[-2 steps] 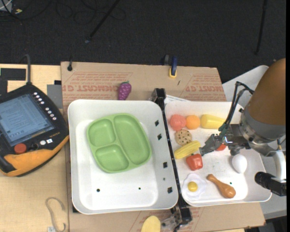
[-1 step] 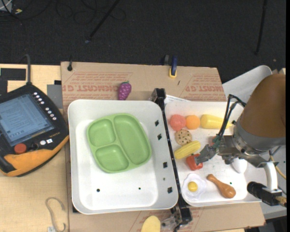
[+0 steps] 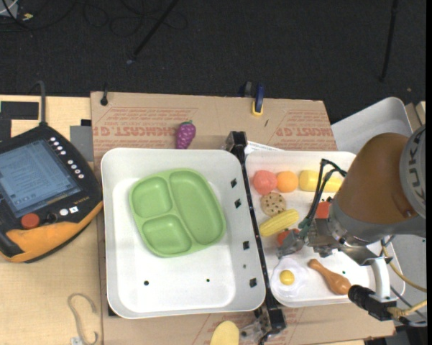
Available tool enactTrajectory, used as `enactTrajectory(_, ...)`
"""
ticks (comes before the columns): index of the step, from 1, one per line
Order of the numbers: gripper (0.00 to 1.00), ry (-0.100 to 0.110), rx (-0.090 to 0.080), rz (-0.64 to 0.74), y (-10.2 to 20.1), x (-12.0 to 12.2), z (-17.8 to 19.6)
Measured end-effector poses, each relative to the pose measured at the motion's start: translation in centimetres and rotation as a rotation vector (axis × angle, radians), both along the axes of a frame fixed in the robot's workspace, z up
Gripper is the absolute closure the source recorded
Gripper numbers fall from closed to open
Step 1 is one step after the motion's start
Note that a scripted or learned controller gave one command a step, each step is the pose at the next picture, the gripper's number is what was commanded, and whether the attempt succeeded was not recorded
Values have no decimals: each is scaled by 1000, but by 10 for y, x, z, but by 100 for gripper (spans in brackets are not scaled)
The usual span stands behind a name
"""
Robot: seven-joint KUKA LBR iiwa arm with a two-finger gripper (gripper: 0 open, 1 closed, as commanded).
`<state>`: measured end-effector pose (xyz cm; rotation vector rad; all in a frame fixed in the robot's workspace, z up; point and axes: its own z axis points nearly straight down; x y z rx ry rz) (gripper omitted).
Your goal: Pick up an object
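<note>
Hand (image 3: 296, 240) low in right bin (image 3: 345, 295), beside corn cob (image 3: 279, 223); grip state cannot be told.

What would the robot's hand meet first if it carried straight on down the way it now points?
Probably the corn cob, or the white bin floor beside it. The hand reaches down into the right bin just beside the cob; depth is hard to judge from above.

Even overhead light fell on the bench, and the two shallow white plastic bins (image 3: 174, 293) shone brightest, nearly washed out, with only faint shadows. The upper part of the frame stayed dark, and the whole picture looked soft and slightly grainy.
</note>
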<state>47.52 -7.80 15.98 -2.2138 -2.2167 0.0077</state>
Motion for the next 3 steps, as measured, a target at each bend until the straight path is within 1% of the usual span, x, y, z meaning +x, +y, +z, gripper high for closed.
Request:
enactTrajectory(1, 0, -1, -1, -1, -6, 3, -48)
enactTrajectory(2, 0, -7, -3, -2, -5, 2, -73)
enactTrajectory(3, 100, -6, -1, -10, -6, 2, -62)
